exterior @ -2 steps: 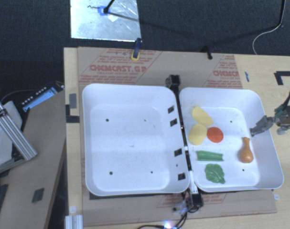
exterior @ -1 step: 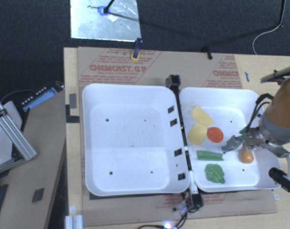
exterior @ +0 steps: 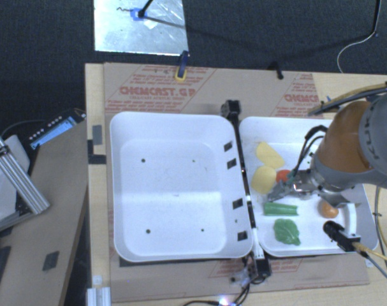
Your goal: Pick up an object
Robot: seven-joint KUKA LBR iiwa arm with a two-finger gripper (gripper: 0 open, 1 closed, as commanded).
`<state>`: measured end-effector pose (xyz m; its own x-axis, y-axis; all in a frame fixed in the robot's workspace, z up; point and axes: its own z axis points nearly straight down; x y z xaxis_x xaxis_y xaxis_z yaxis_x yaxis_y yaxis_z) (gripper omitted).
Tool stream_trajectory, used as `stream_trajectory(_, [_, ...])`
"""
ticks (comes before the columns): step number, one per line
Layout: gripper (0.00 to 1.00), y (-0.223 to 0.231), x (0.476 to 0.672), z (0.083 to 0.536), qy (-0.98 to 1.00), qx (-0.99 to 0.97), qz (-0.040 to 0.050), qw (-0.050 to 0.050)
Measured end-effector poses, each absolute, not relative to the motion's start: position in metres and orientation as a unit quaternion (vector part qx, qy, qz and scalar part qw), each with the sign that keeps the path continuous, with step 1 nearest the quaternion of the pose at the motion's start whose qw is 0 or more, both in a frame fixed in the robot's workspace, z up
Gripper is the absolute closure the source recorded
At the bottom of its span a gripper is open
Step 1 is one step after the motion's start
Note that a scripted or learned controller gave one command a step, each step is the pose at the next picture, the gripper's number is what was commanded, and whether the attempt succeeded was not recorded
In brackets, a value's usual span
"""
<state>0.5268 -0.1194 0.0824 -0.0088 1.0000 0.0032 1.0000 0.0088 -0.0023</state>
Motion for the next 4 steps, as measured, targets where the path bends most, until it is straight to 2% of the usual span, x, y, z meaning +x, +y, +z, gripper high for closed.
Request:
stream_trajectory(1, [1.00,-0.123,0.527,0.096,-0.708,-0.706,-0.0007,-0.001])
stream_trajectory(2, [1.00,-0.081,0.507,0.083,-0.709,-0.705,-0.0002,0.002])
stream_trajectory(3, [1.00,-0.059,0.594,0.192,-0.711,-0.703,-0.0058,-0.007])
stream_trajectory(4, [0.00,-0.062,0.588,0.185,-0.709,-0.705,-0.0006,-0.001])
